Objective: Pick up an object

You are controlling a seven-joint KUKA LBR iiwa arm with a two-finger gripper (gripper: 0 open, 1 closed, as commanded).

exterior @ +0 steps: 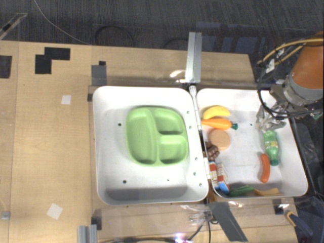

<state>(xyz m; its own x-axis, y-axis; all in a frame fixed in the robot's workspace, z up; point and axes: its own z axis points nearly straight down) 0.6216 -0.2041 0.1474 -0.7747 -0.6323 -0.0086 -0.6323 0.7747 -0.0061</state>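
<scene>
The gripper (268, 121) hangs low over the right bin (243, 103), near its far right side, its metal tip just above the top of a green bottle (272, 147). Whether it is released or clenched cannot be told from this slant; nothing is seen held in it. The arm (306, 75) comes in from the right, orange band uppermost, with yellow and black cables (276, 54) looping off it.

The bottle lies lengthwise along the bin's right side. Just below it, nearly touching, lies an orange-red sausage (264, 167). Along the near wall rest a green pod (242, 190) and a tan stick (267, 191), end to end.

Against the bin's left wall sit a banana (216, 112), a carrot (218, 123) just under it, a tan round bun (219, 139), a small brown lump (211, 150), and a red-and-white packet (217, 173) with a blue piece (223, 188) at its near end.

The left bin (109, 135) holds a green divided tray (155, 134) of three compartments, lying flat near the middle. Both bins stand side by side on the table (45, 151), with a metal post (194, 57) behind their joint.
</scene>
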